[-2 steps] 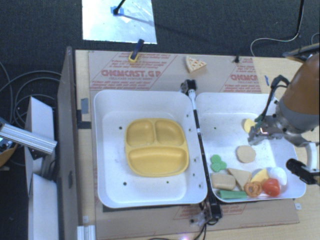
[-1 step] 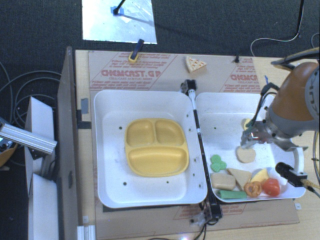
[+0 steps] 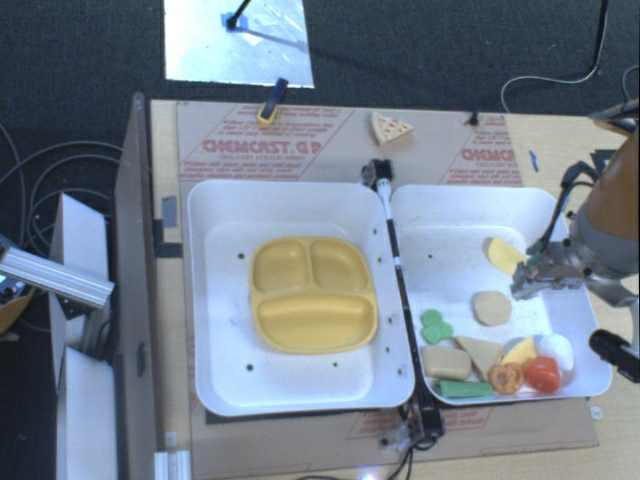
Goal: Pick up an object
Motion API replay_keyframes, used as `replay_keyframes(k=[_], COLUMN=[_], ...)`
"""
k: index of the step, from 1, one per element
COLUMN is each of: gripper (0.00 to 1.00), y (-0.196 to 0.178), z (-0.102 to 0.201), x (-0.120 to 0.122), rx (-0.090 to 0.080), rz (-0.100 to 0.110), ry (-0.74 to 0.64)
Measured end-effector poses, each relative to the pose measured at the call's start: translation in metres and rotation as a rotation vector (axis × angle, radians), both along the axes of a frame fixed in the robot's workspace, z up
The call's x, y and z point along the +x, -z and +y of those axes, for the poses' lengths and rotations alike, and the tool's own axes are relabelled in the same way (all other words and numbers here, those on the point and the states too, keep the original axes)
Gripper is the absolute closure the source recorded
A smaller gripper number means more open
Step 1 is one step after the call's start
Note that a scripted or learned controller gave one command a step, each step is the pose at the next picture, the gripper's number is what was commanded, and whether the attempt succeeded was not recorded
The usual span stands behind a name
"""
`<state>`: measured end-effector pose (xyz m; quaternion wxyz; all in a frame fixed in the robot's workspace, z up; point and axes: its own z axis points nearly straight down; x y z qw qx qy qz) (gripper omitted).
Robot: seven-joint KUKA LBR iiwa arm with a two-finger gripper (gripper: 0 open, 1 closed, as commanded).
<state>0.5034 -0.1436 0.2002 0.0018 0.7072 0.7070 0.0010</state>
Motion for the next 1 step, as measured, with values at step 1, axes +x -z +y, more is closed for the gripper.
replay_keyframes(k=[1], gripper=[1.00], y=[-0.0776], z=[0.0632], x=[-0.0061], rx=[0.002], rz=[-0.005], ry=[-0.011])
